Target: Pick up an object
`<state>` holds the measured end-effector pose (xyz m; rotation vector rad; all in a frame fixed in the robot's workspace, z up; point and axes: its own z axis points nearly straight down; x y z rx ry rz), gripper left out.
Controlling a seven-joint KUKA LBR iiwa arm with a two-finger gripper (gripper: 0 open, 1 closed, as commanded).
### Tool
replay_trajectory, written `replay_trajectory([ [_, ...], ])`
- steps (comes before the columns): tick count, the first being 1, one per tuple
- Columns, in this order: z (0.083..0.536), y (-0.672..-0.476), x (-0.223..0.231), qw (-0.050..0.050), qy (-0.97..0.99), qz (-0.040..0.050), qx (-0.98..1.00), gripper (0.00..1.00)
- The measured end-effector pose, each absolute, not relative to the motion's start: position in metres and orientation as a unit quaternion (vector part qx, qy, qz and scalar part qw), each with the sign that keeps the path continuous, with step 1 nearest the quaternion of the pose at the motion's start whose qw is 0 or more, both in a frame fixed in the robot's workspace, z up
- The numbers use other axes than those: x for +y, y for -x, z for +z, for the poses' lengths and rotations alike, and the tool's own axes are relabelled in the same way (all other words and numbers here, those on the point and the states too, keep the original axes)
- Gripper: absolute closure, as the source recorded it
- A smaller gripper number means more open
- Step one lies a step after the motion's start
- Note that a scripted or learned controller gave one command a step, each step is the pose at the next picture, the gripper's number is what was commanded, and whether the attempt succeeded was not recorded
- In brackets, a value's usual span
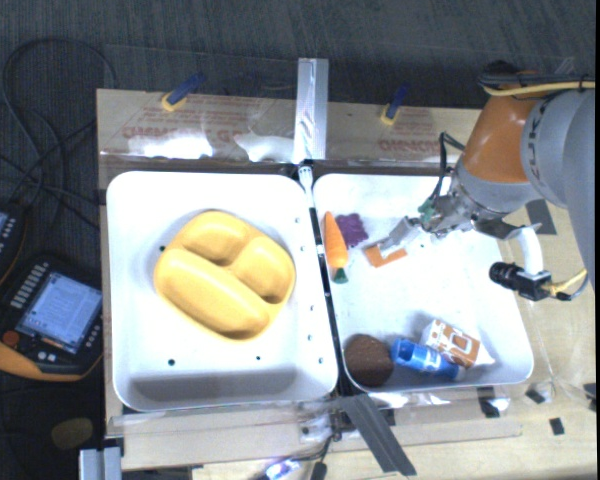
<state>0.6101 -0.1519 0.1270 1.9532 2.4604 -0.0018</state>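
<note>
The arm is reaching in over the right bin, with its claw pointing down-left toward the bin's upper middle. The claw tip is sitting right at a small orange block, touching or almost touching its top edge; whether the claw is open or closed cannot be told at this size, and nothing is clearly showing between its fingers. Taking the orange block as landmark: a purple piece is lying just left of it, and a toy carrot is lying left again, running along the bin's left wall with its green end pointing down. Well below the block, along the bin's bottom edge, a brown ball is sitting at the lower left, a blue bottle is lying just beside it, and a small white and orange carton is touching the bottle's right end. Far left of the block, the left bin is holding a big yellow bun-shaped thing. Both bins are resting side by side on the worktop.
</note>
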Motion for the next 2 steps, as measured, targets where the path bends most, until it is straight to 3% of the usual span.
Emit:
replay_trajectory([
  [1,0.089,-0.619,-0.11,0.005,-0.577,-0.0018,0.817,0.0],
  [2,0.184,-0.614,-0.079,0.001,-0.58,-0.0007,0.815,0.0],
])
